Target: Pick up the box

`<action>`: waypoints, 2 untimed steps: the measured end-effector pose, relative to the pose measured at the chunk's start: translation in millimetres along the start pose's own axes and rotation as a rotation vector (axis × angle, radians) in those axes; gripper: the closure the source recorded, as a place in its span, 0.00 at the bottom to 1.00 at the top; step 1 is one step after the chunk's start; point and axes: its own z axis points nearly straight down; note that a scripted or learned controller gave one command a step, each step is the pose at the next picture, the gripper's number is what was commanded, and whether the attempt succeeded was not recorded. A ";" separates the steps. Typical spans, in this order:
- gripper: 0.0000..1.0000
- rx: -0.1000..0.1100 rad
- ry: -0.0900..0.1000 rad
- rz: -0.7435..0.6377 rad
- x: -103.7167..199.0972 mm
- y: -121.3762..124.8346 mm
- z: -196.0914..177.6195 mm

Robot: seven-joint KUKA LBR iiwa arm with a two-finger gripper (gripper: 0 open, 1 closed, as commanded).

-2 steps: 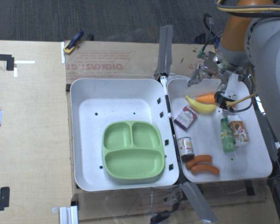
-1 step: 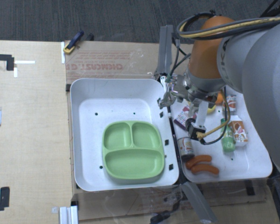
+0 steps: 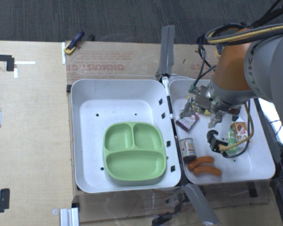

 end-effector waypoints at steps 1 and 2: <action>0.00 -0.002 0.003 -0.138 -74.1 -0.3 100.0; 0.00 -0.003 0.001 -0.117 -26.4 56.0 -0.8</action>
